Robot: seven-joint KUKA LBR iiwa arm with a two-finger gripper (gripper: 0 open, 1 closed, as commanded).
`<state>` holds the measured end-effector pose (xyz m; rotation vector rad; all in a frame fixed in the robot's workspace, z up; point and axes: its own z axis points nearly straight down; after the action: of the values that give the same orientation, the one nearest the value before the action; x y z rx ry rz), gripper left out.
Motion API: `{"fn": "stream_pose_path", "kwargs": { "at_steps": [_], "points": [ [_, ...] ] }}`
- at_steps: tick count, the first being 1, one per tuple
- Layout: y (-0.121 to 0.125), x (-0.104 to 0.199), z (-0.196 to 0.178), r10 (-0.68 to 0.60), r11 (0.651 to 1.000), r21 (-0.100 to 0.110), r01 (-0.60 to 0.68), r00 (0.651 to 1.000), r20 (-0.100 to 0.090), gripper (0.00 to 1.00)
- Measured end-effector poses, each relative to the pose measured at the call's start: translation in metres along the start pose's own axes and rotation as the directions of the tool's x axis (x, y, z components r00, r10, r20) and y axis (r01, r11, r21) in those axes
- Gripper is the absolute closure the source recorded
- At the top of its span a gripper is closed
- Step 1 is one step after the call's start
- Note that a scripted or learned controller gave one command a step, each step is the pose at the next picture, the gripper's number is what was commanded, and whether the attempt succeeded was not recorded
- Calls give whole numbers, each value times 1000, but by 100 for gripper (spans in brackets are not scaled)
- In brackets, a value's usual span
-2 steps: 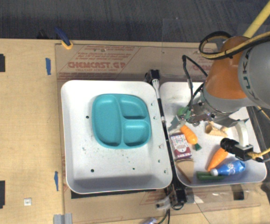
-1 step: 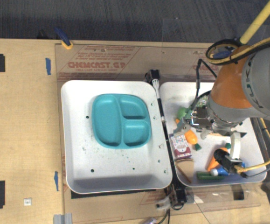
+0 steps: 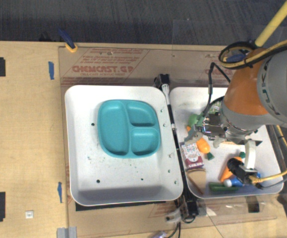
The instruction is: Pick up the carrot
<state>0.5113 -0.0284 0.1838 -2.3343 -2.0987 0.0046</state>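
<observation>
We hung our gripper low over the right bin, since the carrot lay just beneath it among clutter; whether it was clenched or released, we could not tell. The teal tray sat apart in the left bin.

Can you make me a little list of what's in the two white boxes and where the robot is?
left bin: holds a teal divided plate
right bin: holds small toys and a packet
carrot: orange piece near the bin's middle, beside the packet
arm: reaches in from the right, over the right bin
gripper: just above the carrot
carrot picked up: not visibly
</observation>
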Motion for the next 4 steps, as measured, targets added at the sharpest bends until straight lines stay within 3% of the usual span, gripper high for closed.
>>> {"fn": "stream_pose_path", "kwargs": {
  "at_steps": [2,3,4],
  "points": [
    [0,0,0,0,1000,0,0,1000,0,0],
    [23,-73,69,122,993,3,-122,993,1,0],
    [26,-65,94,280,960,-8,-280,960,-1,0]
  ]
}}
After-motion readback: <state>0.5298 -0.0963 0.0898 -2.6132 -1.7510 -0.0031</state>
